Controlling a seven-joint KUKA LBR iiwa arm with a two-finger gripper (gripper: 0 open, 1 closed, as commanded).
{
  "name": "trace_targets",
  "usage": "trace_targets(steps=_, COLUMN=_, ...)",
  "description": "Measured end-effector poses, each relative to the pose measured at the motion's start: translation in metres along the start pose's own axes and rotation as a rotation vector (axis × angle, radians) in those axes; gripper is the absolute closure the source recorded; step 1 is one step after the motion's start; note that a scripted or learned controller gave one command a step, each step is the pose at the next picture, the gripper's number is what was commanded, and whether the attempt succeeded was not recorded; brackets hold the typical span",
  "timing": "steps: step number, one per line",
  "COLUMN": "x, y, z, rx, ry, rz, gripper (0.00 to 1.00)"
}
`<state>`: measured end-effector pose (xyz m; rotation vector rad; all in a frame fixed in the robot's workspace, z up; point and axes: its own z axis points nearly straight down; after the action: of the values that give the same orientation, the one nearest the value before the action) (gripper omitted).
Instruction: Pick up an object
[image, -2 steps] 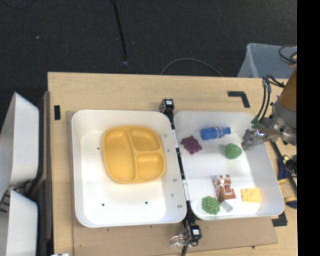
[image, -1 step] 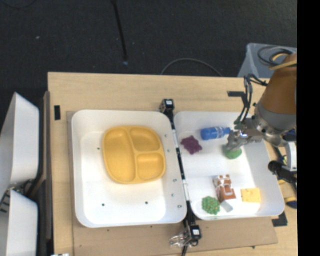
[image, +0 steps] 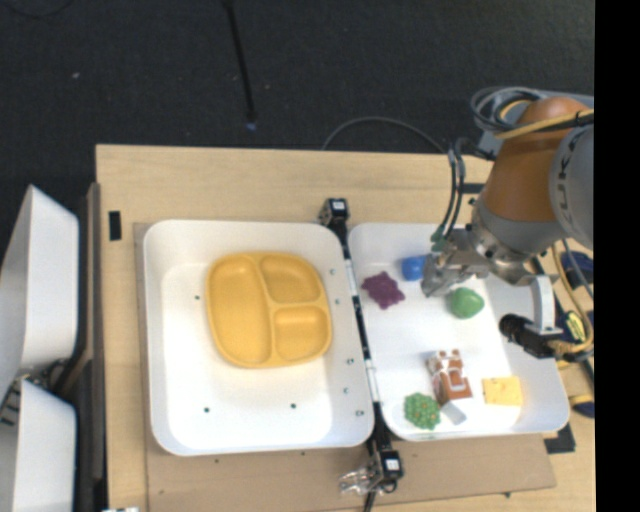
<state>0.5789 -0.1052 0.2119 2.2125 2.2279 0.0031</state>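
Hovering low in the right bin (image: 530, 415), jaws (image: 440, 280) sit between blue piece (image: 412, 268) and green ball (image: 465, 302); can't tell their opening or any hold. Ball just right of jaws, likely light, smooth, rolls easily; pinch across its middle. Purple lump (image: 382, 290) left of jaws. Yellow tray (image: 268, 307) fills left bin (image: 170, 400). Wooden desk (image: 200, 170), dark floor.

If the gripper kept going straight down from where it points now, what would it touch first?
Probably bare floor of the right bin: the gripper hangs between the blue object and the green ball. Height is unclear, so it might clip either.
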Motion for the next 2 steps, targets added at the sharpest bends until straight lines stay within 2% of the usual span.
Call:
trace_targets(steps=1, x=0.05, y=-0.001, z=-0.002, rx=0.002, ry=0.002, rz=-0.001, gripper=1.0)
trace_targets(steps=2, x=0.098, y=0.007, z=-0.018, rx=0.0, ry=0.001, rz=-0.001, gripper=1.0)
